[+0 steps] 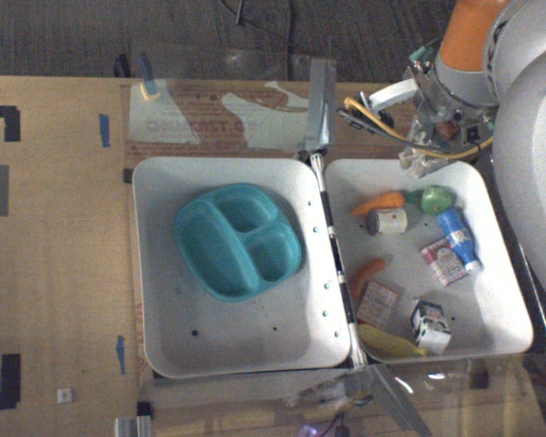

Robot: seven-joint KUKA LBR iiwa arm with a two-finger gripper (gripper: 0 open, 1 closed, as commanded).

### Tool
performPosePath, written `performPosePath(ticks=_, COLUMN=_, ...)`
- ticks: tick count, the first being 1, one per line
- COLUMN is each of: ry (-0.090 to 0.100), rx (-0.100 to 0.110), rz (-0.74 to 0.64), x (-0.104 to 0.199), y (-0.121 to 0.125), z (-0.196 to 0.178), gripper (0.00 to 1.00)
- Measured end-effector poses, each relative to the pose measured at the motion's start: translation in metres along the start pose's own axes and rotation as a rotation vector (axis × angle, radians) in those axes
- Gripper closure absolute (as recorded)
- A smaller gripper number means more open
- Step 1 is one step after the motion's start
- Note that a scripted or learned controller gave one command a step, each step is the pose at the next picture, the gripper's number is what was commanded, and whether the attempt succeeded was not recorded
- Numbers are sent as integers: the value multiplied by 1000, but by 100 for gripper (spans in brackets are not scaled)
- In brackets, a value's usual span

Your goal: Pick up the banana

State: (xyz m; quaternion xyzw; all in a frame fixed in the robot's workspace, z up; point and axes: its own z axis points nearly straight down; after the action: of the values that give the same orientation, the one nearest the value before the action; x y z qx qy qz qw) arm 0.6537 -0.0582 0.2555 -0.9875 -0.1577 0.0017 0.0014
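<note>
The banana point(388, 340) is yellow and lies flat along the front edge of the right bin point(500, 244), near its front-left corner. A brown packet point(378, 303) lies just behind it, and a small black-and-white carton point(429, 327) touches its right end. My gripper point(422, 156) hangs over the back rim of the right bin, far behind the banana and above the green fruit point(437, 198). Cables and the wrist housing hide its tip.
The right bin also holds a carrot point(378, 204), a small can point(388, 222), a blue bottle point(459, 238), a pink packet point(442, 263) and a red sausage-shaped thing point(367, 277). A teal divided plate point(238, 241) sits in the left bin point(155, 271).
</note>
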Motion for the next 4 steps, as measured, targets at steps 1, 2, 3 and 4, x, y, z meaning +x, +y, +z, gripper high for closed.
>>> performPosePath(ticks=1, ry=-7, rx=3, rz=86, x=-45, y=20, z=150, gripper=100)
performPosePath(ticks=2, ry=8, rx=0, rz=120, x=-148, y=-5, z=167, gripper=100)
performPosePath(ticks=3, ry=1, rx=-2, rz=66, x=-115, y=-47, z=-65, gripper=100)
performPosePath(ticks=4, ry=2, rx=-5, rz=-297, x=-74, y=-12, z=-155, gripper=100)
